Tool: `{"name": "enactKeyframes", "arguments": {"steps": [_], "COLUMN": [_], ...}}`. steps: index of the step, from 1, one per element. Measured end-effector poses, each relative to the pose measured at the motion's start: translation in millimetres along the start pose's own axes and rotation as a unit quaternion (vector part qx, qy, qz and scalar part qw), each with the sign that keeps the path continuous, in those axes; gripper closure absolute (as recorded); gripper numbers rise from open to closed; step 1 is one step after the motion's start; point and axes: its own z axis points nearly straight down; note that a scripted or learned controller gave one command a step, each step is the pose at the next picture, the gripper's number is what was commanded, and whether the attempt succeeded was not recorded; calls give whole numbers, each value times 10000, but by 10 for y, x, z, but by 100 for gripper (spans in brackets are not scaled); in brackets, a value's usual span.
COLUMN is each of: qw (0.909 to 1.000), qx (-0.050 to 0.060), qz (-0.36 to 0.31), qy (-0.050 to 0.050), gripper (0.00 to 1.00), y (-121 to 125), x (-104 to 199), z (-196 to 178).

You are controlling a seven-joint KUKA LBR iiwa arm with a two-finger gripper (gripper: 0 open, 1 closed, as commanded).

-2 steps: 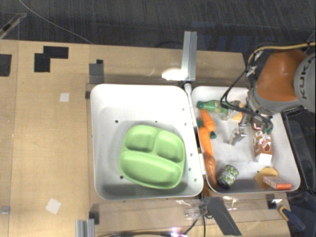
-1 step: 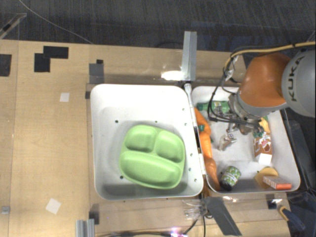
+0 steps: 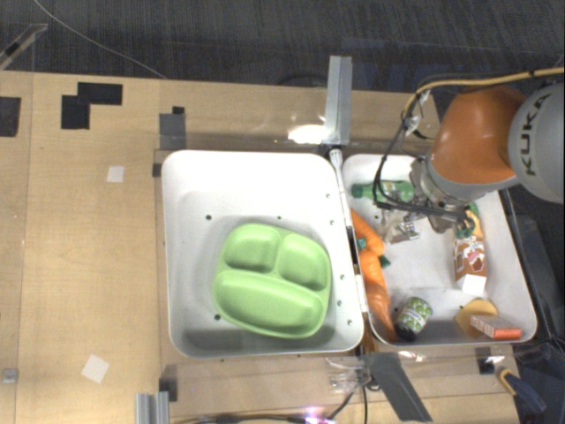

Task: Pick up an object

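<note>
The tool (image 3: pixel 408 228) hangs low over the right bin (image 3: pixel 516 268), its grip state not discernible; a carrot (image 3: pixel 372 268) lies just beside it and a green bottle (image 3: pixel 388 189) just behind, so centring over one before descending would serve best

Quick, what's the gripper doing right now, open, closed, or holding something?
Gripper: cannot be told; it sits low over the right bin, near the green bottle and the carrots.

Even, bright light from above. A white glare spot (image 3: pixel 308 134) sits just behind the left bin (image 3: pixel 177 237); soft shadow lies under the green tray (image 3: pixel 272 279). The picture is slightly grainy.
</note>
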Motion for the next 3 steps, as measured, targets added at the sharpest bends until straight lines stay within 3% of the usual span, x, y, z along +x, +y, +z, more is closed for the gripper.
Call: {"name": "enactKeyframes", "arguments": {"steps": [1,2,3], "qw": [9987,9987,9735], "qx": [-3,-15,-42], "qz": [-506,-512,-2286], "qy": [49,29,90], "gripper": [100,100,100], "y": [-459,-436,-1068], "x": [-642,-661,-479], "z": [-1147,-1235,-1716]}}
